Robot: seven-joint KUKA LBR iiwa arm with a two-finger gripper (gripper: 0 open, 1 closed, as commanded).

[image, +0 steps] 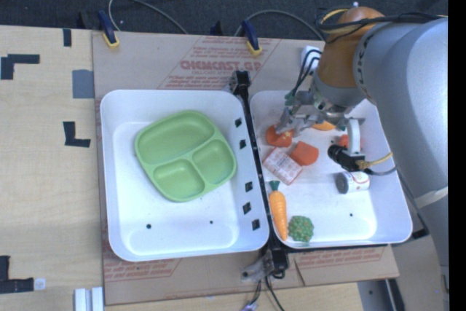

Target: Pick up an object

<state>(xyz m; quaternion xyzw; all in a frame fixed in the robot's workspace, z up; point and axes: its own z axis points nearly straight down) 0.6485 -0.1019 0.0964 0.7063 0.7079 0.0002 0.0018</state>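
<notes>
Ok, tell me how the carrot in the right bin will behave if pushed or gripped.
The carrot looks tapered and round, so it probably rolls sideways when nudged. Its smooth surface suggests rigid plastic, likely light and slippery. It lies beside the broccoli, which may block it.

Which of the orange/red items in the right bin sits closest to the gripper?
The small red-orange piece at the bin's upper left, directly under the gripper. The orange block and long carrot lie farther toward the front.

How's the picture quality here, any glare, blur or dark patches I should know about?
Camera view: lighting is even and soft, with faint shadows under the green tray; the white bin is bright but not blown out; the arm looks large and slightly soft near the lens; small items near the end effector are hard to resolve.
</notes>
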